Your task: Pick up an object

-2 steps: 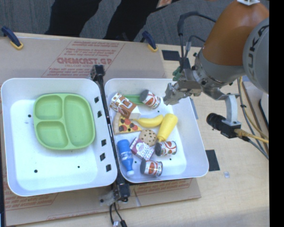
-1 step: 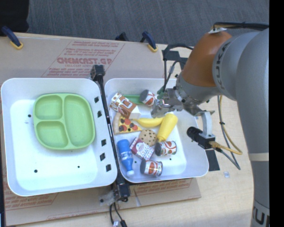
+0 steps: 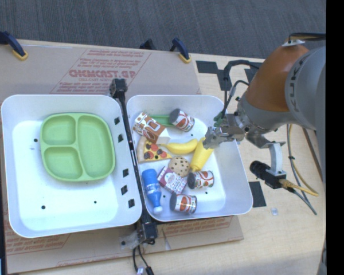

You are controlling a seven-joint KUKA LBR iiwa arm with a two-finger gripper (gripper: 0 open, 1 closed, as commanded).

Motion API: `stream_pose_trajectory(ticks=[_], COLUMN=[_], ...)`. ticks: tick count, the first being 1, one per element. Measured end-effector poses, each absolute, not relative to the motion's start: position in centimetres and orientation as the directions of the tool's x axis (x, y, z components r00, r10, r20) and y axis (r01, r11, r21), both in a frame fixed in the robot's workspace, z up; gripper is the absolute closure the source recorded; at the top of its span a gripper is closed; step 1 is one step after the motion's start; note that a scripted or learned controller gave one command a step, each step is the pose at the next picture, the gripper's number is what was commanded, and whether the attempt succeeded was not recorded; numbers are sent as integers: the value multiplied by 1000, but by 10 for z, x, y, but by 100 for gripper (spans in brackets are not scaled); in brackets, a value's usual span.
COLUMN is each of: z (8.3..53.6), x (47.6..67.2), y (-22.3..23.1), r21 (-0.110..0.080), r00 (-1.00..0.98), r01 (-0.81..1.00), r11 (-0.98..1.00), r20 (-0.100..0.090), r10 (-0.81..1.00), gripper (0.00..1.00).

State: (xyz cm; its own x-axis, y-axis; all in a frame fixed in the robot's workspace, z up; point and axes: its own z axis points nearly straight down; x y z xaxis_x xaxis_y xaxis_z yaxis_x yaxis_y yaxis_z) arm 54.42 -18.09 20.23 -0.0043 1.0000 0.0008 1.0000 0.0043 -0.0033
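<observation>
We are hovering our gripper [image 3: 212,135] just beside the banana [image 3: 182,147], over the right bin [image 3: 236,176]. We cannot tell whether it is gripping anything

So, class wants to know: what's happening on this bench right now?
A grey robot arm with an orange band reaches in from the right, its gripper low over the right bin, just above a yellow bottle and a banana. That bin also holds small cans, a blue bottle, a pizza slice and a cookie. The left bin holds a green divided plate. Nothing looks lifted yet.
</observation>
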Motion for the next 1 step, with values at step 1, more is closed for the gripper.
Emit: stream_pose_trajectory(ticks=[1], z=[243], x=[615], y=[-187], r21=[1], r00=[-5], r01=[1000], r11=[5], r20=[-1], r10=[1000], gripper=[100])
